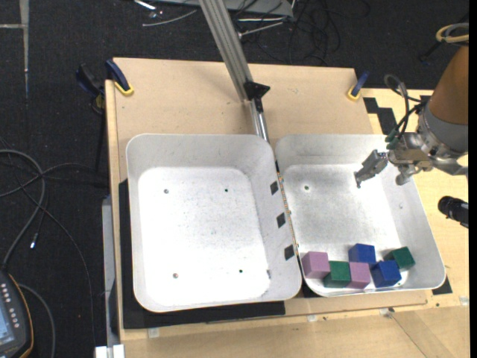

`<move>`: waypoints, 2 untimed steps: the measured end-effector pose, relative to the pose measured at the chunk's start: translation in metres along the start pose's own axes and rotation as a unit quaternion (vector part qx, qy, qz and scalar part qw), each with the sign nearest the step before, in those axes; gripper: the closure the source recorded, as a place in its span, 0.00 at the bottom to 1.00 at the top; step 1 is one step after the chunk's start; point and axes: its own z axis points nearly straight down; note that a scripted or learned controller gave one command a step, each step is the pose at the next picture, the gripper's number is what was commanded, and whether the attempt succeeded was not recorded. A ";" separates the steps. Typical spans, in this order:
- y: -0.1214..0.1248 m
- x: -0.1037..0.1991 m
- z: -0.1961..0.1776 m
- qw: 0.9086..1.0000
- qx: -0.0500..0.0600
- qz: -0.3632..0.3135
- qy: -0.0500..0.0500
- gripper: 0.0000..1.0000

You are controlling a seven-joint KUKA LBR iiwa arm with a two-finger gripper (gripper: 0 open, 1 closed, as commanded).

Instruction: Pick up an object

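Observation:
Several small blocks lie huddled at the front edge of the right bin [328, 162]: a purple block [316, 263], a green block [339, 272], a blue block [363, 253], a second purple block [360, 274], a second blue block [386, 273] and a second green block [403, 257]. My gripper [381, 176] hangs over the far right part of that bin, well behind the blocks. It is open, with nothing between its fingers [367, 170]. The arm [447, 103] comes in from the right edge.
The left bin [141, 222] sits beside the right one, their rims meeting in the middle. A slanted metal pole [227, 43] rises from the back of the bench. Clamps mark the bench's far corners.

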 end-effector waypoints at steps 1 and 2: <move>0.026 0.006 -0.039 1.000 0.001 0.000 0.000 0.00; 0.015 -0.054 -0.085 1.000 0.001 0.005 -0.002 0.00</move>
